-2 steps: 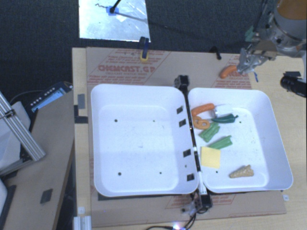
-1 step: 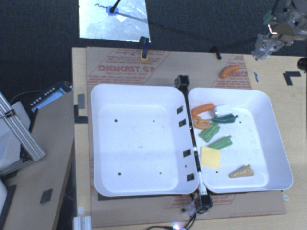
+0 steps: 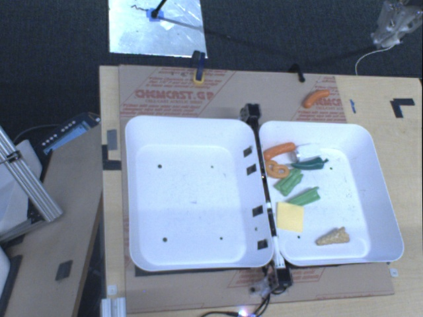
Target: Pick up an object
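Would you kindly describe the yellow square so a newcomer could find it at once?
Look in the right-hand bin, along its left wall toward the near edge. The yellow square lies flat there, just below a green piece; it is the bin's sole yellow, straight-edged item.

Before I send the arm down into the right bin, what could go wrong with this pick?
The orange carrot, orange ring, dark green pepper and green pieces crowd together near the bin's left wall, so fingers may snag a neighbour or hit that wall. The yellow square looks flat and may slip. The gripper starts far off.
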Robot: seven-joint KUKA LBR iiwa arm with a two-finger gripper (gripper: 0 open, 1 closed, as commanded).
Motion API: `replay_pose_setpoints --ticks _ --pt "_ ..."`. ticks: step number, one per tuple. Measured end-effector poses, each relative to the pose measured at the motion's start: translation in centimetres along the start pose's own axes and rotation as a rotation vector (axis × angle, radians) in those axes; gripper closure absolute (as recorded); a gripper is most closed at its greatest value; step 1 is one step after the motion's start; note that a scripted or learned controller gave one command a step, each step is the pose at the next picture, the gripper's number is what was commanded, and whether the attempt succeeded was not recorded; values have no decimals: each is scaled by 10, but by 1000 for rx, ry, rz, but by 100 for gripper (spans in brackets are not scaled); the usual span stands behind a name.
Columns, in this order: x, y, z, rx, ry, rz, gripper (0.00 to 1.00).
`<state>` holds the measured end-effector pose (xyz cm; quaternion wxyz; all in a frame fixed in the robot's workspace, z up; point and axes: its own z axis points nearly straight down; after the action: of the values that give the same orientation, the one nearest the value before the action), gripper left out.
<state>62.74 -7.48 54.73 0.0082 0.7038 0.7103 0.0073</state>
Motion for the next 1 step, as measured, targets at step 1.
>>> replay_pose_setpoints --ticks 1 --pt "94 6 100 28 5 -4 100"
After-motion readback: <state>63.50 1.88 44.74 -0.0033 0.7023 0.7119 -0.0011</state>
